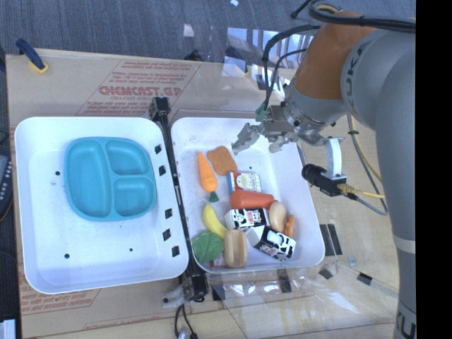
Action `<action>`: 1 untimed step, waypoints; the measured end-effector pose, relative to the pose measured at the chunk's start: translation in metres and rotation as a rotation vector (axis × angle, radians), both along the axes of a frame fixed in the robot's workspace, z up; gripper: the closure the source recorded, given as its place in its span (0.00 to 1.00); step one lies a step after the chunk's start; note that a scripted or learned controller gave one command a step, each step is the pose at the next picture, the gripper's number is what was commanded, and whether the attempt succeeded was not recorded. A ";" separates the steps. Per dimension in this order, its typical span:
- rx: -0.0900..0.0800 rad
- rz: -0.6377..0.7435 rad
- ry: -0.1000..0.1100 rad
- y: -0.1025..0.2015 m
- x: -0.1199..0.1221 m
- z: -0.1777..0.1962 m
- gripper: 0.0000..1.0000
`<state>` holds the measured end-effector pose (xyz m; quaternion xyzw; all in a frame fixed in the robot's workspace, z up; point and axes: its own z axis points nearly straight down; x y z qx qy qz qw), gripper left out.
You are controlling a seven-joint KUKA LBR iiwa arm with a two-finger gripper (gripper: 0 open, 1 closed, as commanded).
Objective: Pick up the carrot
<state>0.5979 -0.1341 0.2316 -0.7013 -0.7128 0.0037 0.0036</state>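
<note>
The carrot (205, 172) is orange with a greenish lower end. It lies lengthwise in the right bin (300, 167), near that bin's left wall and just left of a brown toast slice (222, 159). My gripper (259, 140) hangs over the far middle of the right bin, up and to the right of the carrot and apart from it. Its two grey fingers (242, 139) are spread open with nothing between them.
Nearer the front, the right bin is crowded: a small carton (246, 182), a red sausage-like piece (251, 198), a banana (214, 219), a green leaf (208, 246), a bun (235, 248) and cow-print cartons (275, 244). The left bin (42, 260) holds a blue divided plate (111, 176).
</note>
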 end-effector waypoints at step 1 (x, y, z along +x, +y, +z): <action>-0.001 0.027 -0.003 0.018 0.021 -0.140 0.00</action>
